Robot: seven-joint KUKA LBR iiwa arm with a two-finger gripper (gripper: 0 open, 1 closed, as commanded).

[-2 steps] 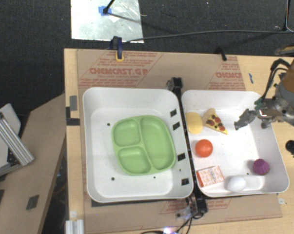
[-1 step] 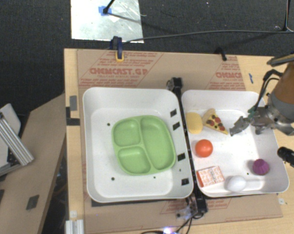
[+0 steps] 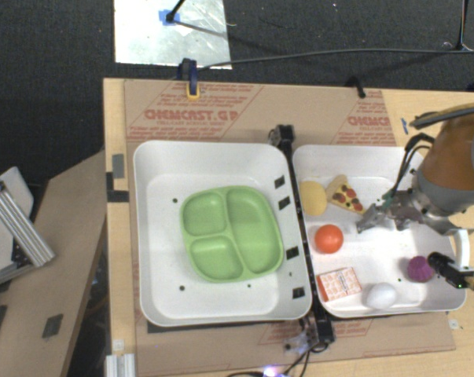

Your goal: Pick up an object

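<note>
Two shallow white bins sit side by side on the bench (image 3: 119, 234), which is covered by a brown sheet printed with red lettering. The left bin (image 3: 154, 163) carries a light green divided plate (image 3: 231, 232) with three compartments, lying near the bin's middle with bare white floor all round it.

The right bin (image 3: 378, 167) holds the loose things. A pale yellow lemon-like piece (image 3: 314, 198) lies close to the bin's left wall, and just beside it, to the right, a pizza slice toy (image 3: 345, 194) with red spots. Below them sits an orange-red round fruit (image 3: 328, 239), apart from both. Near the front wall a small red-and-white box (image 3: 338, 283) lies flat and slightly turned, with a white egg-shaped object (image 3: 380, 295) just beside it on the right. A purple round object (image 3: 418, 269) sits toward the bin's right front corner.

The arm (image 3: 455, 167) reaches in from the right over the right bin, its orange band above the wrist. The gripper (image 3: 376, 220) hangs low over the open floor between the pizza slice toy and the purple round object, right of the orange-red fruit. Whether the jaws are open or closed cannot be told, and nothing is visibly held. The bin's middle floor under the gripper is bare white.
</note>
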